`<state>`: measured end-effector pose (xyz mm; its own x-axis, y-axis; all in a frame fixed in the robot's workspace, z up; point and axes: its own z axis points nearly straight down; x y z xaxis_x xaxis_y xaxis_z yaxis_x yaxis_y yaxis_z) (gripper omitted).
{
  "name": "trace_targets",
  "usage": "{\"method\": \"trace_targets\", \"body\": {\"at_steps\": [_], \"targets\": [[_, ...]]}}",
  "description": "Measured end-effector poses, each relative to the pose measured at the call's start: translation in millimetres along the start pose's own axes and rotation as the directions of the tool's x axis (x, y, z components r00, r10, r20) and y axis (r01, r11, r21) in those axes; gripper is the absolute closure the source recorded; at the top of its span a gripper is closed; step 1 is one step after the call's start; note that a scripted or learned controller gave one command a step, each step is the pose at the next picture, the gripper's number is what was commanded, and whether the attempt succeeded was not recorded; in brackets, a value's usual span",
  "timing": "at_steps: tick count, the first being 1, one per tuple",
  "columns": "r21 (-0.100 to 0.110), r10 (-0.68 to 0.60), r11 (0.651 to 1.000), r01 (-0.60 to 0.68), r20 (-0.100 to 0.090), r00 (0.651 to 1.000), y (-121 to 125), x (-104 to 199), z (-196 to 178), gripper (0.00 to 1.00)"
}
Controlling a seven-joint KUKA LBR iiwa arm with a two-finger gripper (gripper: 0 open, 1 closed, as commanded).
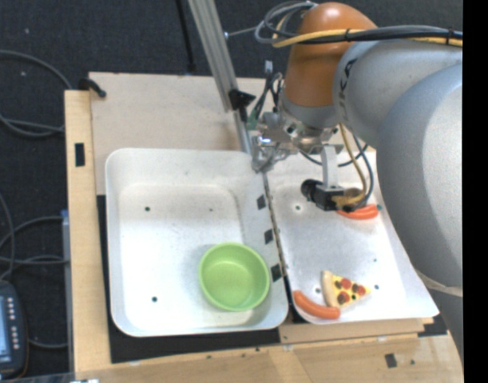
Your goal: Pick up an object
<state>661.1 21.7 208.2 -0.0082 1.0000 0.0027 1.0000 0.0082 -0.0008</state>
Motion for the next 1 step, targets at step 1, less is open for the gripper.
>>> {"method": "trace_targets", "body": {"at_steps": [1], "targets": [[0.001, -0.001, 1.000, 0.001, -0.001, 1.000, -16.3, 55.7, -13.5, 1.00]]}}
